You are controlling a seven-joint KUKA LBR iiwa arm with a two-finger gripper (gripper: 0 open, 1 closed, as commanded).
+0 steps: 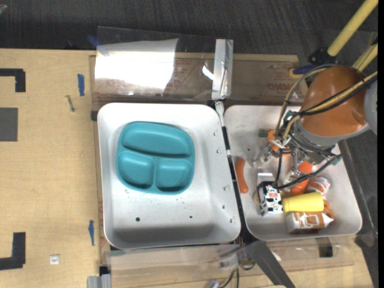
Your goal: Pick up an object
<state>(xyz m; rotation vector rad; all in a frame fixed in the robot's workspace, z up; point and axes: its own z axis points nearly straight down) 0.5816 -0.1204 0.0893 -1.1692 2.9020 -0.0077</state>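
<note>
Two white bins side by side. Left bin (114,221) holds a teal divided plate (156,156), sitting toward 12 o'clock of the bin's centre. Right bin (351,221) has an orange carrot-like stick (241,174) at its 9 o'clock edge, a small black-and-white box (270,200) at about 6 o'clock, then a yellow bottle (305,203) lying on its side, touching an orange-and-white carton (308,221) just below it. Gripper (277,161) is down over the right bin's middle, near 12 o'clock of the box; cannot tell how its fingers are set. Arm's orange band (333,104) at 2 o'clock.
</note>
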